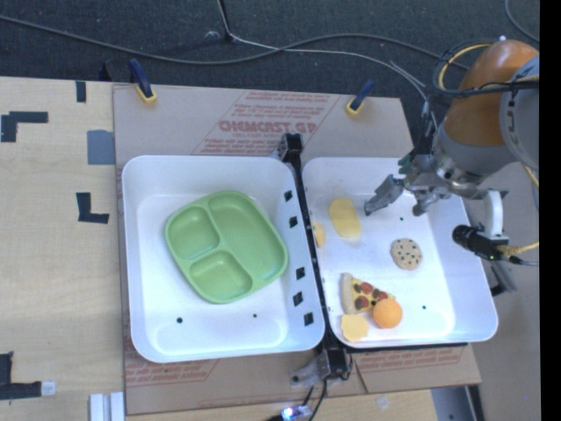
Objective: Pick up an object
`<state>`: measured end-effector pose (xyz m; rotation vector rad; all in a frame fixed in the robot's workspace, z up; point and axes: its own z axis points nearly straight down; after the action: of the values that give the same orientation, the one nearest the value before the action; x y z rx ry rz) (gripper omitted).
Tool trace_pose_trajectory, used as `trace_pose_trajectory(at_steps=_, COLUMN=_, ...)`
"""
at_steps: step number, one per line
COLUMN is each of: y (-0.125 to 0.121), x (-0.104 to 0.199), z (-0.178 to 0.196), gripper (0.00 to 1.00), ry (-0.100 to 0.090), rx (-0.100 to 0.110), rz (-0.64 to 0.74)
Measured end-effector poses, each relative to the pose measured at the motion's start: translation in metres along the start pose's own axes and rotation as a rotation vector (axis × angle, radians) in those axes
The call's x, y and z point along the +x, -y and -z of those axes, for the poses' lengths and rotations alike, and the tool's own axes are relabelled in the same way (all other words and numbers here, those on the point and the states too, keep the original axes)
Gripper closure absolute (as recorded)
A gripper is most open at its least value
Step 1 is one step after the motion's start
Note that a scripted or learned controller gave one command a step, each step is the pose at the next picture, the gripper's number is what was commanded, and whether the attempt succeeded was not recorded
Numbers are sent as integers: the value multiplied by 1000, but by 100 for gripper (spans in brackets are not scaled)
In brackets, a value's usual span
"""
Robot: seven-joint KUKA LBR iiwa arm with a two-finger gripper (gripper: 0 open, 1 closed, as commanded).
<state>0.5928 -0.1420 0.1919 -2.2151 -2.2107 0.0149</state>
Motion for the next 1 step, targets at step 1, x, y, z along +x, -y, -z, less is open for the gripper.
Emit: trace_pose_trajectory(at_steps=1, y=-3, x=0, z=8, gripper=0, ry=2, rx=-14, rz=3)
